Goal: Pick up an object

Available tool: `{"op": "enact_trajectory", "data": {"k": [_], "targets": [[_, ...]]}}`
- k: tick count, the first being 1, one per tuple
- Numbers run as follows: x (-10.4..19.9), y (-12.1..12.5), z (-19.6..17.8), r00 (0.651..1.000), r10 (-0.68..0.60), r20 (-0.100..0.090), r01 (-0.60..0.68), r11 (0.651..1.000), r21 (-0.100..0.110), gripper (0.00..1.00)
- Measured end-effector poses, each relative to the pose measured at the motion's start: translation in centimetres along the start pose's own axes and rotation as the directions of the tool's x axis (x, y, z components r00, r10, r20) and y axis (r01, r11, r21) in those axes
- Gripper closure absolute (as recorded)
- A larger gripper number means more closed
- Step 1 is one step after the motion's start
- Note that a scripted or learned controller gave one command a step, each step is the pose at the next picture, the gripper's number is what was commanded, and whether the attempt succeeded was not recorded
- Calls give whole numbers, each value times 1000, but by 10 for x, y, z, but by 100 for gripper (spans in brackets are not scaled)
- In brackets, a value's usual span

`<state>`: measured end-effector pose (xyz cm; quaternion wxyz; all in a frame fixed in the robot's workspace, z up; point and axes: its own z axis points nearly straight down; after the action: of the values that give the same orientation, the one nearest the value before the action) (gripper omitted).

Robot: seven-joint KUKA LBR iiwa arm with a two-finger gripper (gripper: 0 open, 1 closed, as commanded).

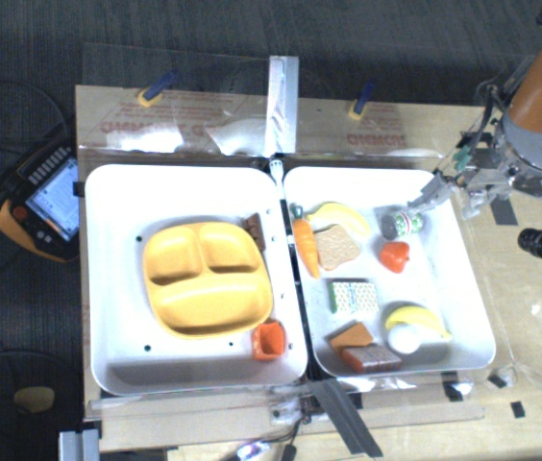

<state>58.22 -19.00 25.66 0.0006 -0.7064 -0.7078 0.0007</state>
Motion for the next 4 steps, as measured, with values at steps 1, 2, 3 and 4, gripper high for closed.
{"op": "enact_trajectory", "data": {"k": [1,2,3,4], "targets": [[-15,86,-42,980,200,4,-200,980,0,0],[21,63,95,943,333,3,-333,943,2,0],[-10,45,161,951,311,-4,-311,951,-4,0],[-9,44,153,951,310,-3,-310,951,0,100]]}}
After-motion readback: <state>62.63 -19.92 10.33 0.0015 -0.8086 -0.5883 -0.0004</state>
